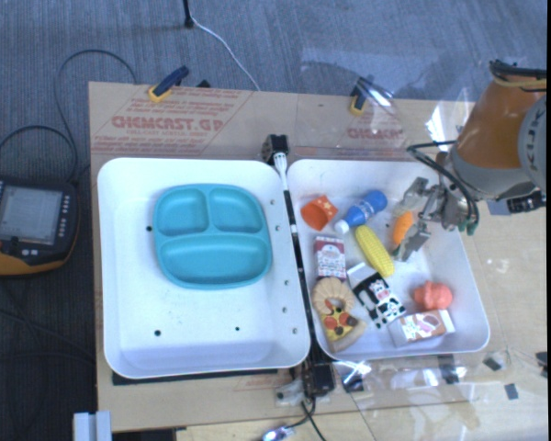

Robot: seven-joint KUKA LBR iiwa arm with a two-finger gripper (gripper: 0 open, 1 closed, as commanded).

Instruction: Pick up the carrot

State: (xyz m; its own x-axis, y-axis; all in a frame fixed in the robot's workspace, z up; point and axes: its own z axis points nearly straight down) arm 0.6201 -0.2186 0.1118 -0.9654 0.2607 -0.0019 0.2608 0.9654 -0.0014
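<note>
Orange carrot [401, 227] sits between your gripper [421, 219] fingers, which look partly spread either side of it; can't tell whether they grip. It lies in the right bin [473, 283], just beside the corn [375, 251], so approach room is tight.

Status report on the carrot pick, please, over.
Gripper down in right bin, fingers straddling the carrot. Carrot not lifted yet. Corn cob close beside it, blue bottle nearby.

The bench [165, 122] bears two white bins [129, 338] side by side.
</note>
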